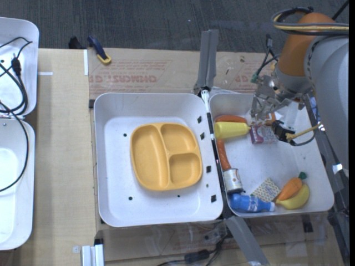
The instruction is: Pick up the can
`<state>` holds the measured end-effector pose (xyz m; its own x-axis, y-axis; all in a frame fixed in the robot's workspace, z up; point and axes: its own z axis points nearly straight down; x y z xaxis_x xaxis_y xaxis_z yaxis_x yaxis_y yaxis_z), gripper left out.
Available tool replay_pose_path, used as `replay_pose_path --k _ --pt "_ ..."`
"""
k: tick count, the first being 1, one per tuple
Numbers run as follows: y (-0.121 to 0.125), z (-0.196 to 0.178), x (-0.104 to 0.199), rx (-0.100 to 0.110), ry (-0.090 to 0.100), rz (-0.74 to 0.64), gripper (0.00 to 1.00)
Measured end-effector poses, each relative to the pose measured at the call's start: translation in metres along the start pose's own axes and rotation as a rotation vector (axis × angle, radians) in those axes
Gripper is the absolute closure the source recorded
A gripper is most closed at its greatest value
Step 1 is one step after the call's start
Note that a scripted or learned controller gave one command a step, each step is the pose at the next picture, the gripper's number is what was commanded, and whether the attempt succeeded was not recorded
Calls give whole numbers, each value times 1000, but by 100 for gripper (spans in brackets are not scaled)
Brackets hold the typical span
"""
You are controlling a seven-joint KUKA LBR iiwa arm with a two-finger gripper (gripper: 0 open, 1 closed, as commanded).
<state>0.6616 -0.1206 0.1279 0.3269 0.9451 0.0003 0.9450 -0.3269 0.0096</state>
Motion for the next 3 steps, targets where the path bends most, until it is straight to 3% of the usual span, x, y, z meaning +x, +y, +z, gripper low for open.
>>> replay_pose_path --k 1,2,3 --pt "-33 10 -24 -46 16 156 0" --pt "2 -89 -25 10 -4 389 0" --pt "-47 22 4 12 -4 370 0"
